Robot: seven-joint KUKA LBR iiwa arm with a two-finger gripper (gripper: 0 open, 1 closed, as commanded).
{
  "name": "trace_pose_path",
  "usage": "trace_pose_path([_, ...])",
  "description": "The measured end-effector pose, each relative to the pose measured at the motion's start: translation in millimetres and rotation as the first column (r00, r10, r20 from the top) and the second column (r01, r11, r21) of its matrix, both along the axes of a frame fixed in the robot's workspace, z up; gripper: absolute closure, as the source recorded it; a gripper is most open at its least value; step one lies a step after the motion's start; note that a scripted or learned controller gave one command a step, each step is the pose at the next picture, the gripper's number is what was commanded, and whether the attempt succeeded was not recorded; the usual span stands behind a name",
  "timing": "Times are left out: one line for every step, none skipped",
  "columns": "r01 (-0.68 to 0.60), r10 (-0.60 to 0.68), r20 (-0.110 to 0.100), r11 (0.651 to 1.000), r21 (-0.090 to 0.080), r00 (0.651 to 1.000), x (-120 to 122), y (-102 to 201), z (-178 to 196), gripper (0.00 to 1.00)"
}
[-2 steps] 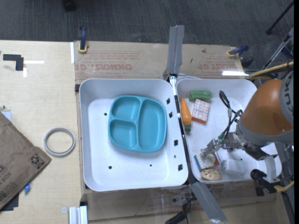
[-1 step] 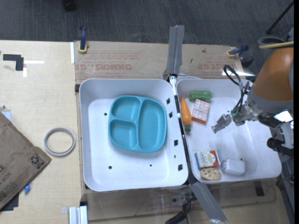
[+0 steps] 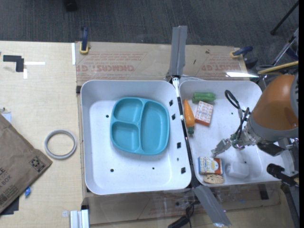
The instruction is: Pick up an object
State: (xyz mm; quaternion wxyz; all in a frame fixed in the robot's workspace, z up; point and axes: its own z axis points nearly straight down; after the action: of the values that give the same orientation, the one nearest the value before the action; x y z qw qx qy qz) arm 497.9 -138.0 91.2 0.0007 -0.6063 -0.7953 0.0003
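A dark grey carpet (image 3: 142, 8) covers the floor beyond the bench. The bench top (image 3: 38, 103) is pale wood, with a brown cardboard sheet (image 3: 128, 63) clamped along its far edge. A roll of tape (image 3: 60, 143) lies on the wood near a cardboard box (image 3: 16, 163).

Tape ring (image 3: 60, 143), perhaps cardboard (image 3: 16, 165) nearby

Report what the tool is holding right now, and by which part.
Nothing is held. The tool hovers over bare floor of the right bin, above the small snack packet, with no object between its fingers.
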Motion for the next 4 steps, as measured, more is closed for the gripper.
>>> trace_pose_path([-0.191, 0.191, 0.003, 0.982, -0.003, 0.982, 47, -83, 167, 0.00])
trace_pose_path([-0.224, 0.224, 0.002, 0.974, -0.002, 0.974, 34, -84, 178, 0.00])
trace_pose_path([-0.630, 0.630, 0.002, 0.777, 0.000, 0.777, 29, -84, 118, 0.00])
trace_pose_path([-0.918, 0.918, 0.003, 0.397, -0.001, 0.397, 24, -50, 57, 0.00])
